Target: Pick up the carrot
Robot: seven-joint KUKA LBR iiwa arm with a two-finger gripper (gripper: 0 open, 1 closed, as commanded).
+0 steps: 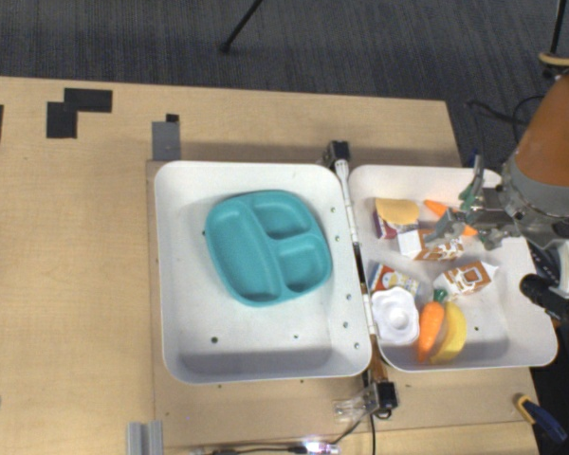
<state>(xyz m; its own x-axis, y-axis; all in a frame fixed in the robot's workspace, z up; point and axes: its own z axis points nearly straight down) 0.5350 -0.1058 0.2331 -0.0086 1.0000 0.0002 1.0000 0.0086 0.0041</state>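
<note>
We see the carrot point(431, 327) lying in the right bin point(526, 349), toward its near edge, touching a banana point(451, 332) on its right and just beside a white cup point(395, 313) on its left. The fingers point(452, 224) hang well apart from the carrot, toward the bin's far side, over small printed packets point(446, 246). We cannot tell whether they are wide or narrow. A teal divided plate point(266, 245) rests in the left bin point(185, 282) on the desk point(66, 282).
</note>
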